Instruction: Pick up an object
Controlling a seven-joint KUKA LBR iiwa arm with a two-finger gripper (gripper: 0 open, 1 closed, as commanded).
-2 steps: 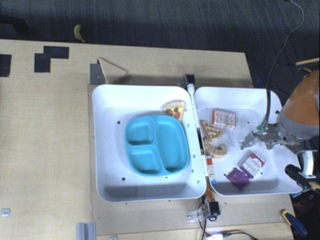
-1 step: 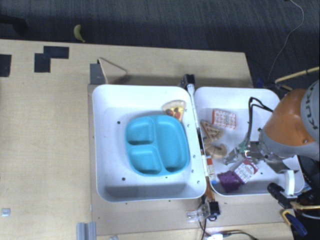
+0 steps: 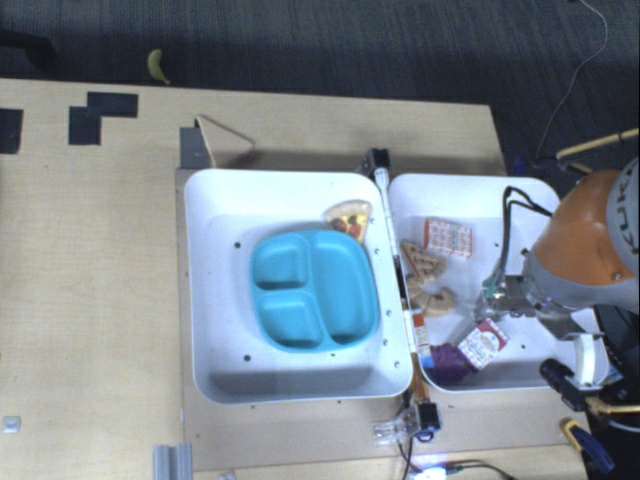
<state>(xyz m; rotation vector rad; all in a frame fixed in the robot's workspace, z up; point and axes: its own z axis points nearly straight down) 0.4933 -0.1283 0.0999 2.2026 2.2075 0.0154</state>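
While the arm (image 3: 590, 243) leans in from the right, its orange band sits over the right bin (image 3: 520, 190) and the grey wrist dips toward that bin's floor. The gripper (image 3: 492, 313) is low, just above a small red-and-white packet (image 3: 483, 344) near the front of the bin; the two look close to touching, though contact can't be called from this angle. As for the fingers, the wrist hides them, so whether they are spread or pressed together cannot be told, and nothing can be seen pinched between them.

Right beside the packet, on its left, a purple item (image 3: 449, 364) rests against the front wall. Further back lies a flat card (image 3: 447, 237) with red print, well apart from the gripper. Between card and purple item, a tan waffle-like piece (image 3: 424, 262) and some pale crumbly bits (image 3: 430, 296) crowd the left side of the bin, near the divider.

Over in the left bin (image 3: 215, 268), a blue tray (image 3: 312, 290) with three compartments lies flat in the middle. A pizza slice (image 3: 349, 218) sits at the back right corner, apart from the tray.

Both bins rest on the wooden bench (image 3: 90, 298), with black tape marks (image 3: 98, 115) at its far left. Beyond the bench, a yellow scrap (image 3: 157, 65) lies on the dark carpet.
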